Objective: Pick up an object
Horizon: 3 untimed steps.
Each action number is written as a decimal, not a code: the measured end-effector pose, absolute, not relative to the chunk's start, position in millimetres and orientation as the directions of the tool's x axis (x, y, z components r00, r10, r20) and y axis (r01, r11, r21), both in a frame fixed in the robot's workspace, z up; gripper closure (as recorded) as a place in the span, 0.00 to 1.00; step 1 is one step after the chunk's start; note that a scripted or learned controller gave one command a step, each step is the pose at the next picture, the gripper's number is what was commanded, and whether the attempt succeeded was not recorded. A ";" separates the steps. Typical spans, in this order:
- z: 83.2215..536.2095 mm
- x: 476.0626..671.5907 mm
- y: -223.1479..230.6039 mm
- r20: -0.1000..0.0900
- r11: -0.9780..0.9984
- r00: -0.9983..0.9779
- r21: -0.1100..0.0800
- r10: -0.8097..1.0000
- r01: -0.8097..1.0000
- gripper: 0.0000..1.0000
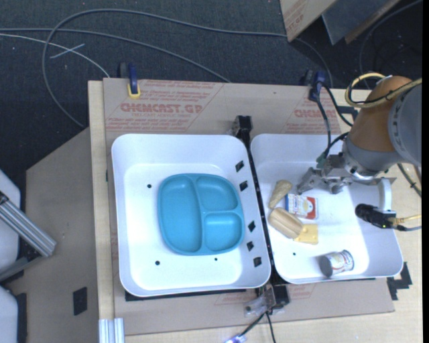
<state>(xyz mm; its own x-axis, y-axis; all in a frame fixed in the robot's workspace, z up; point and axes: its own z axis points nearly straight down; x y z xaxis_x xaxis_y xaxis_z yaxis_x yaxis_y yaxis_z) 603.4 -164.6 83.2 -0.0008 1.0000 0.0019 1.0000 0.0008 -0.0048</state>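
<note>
This is a robot lab, a test cell rather than a home or shop. The arm (389, 127) hangs over a rough bench (188, 97) made of a protective-paper-covered sheet printed with a maker's name, held down by clamps (134, 84) along the far edge, up and left of the claw (323, 175). Two white bins (127, 201) sit side by side, joined by black clips (242, 184) just left of the claw. Loose cables (100, 33) trail over dark carpet beyond the bench. An aluminium rail (23, 224) lies far left, and a cardboard box (301, 17) sits above the claw.
</note>
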 end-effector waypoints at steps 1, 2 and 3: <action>96.6 604.8 -164.9 0.001 0.001 -0.001 0.000 1.000 1.000 1.00; 153.7 597.4 -170.2 -0.002 -0.001 0.001 0.006 1.000 1.000 1.00; 217.7 604.5 -171.1 -0.002 0.001 -0.001 0.008 1.000 1.000 1.00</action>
